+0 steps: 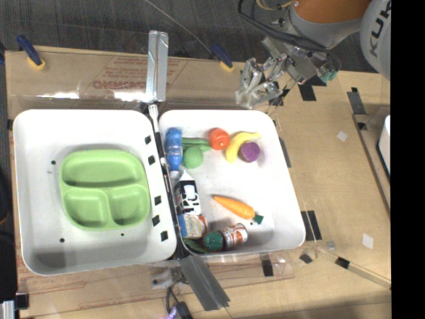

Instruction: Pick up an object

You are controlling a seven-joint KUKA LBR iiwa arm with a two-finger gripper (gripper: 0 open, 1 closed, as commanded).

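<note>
My gripper (255, 90) hangs above the far rim of the right bin (282, 178), with its fingers apart and nothing between them. In that bin lie a red tomato (219, 137), a yellow banana (238, 143), a purple ball (250, 151), a green ball (194, 157) and a blue bottle (173, 148) near the far end. An orange carrot (234, 207) lies in the middle. A small jar (232, 235), a dark green piece (212, 241) and a can (192, 226) sit at the near end.
The left bin (40, 178) holds a green divided plate (104, 189). A metal bar (157, 65) stands upright at the far end of the divider between the bins. A black and white packet (188, 197) lies along the right bin's left wall.
</note>
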